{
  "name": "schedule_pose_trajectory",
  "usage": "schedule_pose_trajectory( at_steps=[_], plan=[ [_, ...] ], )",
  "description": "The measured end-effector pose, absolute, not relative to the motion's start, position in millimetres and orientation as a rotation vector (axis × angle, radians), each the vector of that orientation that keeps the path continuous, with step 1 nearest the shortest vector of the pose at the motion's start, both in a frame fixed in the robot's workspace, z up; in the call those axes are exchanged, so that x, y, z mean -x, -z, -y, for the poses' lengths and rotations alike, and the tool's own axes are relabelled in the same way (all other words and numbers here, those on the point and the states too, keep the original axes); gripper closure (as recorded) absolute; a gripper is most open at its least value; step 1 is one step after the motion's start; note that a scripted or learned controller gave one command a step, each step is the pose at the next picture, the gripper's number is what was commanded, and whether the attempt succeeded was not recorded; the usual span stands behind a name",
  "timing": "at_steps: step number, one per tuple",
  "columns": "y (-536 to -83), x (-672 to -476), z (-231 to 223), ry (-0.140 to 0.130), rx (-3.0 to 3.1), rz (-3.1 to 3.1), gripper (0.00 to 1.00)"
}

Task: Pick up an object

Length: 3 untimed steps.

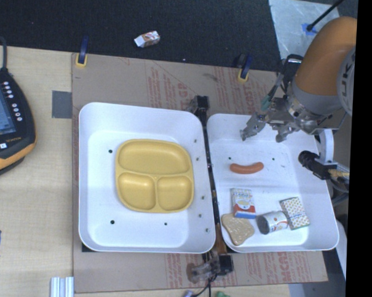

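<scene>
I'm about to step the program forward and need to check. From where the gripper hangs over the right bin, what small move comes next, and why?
Probably shift the gripper toward the bench's near edge until it sits over the sausage, then descend. Its jaws look spread, with nothing between them, and the sausage lies alone on the right bin floor, apart from the clustered small items.
</scene>
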<state>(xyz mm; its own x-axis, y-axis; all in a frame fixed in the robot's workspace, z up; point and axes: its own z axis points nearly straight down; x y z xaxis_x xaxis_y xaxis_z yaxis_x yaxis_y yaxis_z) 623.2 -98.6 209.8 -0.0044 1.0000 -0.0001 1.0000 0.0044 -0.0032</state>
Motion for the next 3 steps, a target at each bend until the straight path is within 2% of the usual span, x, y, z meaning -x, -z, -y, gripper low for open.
schedule_pose_trajectory(
  at_steps=[1,2,3],
  plan=[
    [-100,-599.7,122,-0.006,2.215,2.225,0.0],
    [-92,-629.0,100,-0.005,2.214,2.228,0.0],
    [-102,-629.0,102,-0.008,2.212,2.229,1.0]
  ],
)
